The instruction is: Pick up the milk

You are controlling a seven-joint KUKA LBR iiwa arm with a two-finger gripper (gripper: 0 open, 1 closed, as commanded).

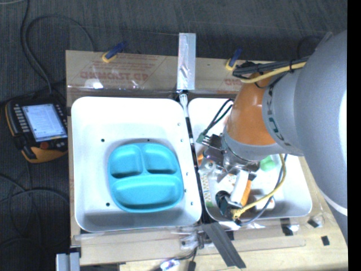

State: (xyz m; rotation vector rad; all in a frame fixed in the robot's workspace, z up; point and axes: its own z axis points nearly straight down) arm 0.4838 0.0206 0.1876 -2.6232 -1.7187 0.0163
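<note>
My two-finger claw [237, 180] is low in the right shallow white plastic bin [299, 205], over a clutter of small items. Grip state: cannot tell; my grey-and-orange wrist covers it. Milk: cannot pick it out among the clutter beneath me. Left white bin [90, 151] holds a sky-blue three-compartment plastic tray [145, 176], well apart from the claw.

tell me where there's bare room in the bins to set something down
Left bin: bare white floor rings the blue divided plate, widest along the far wall and the left wall. Right bin: crowded, with the arm low over cluttered items; a thin bare strip shows along its near right edge.
</note>
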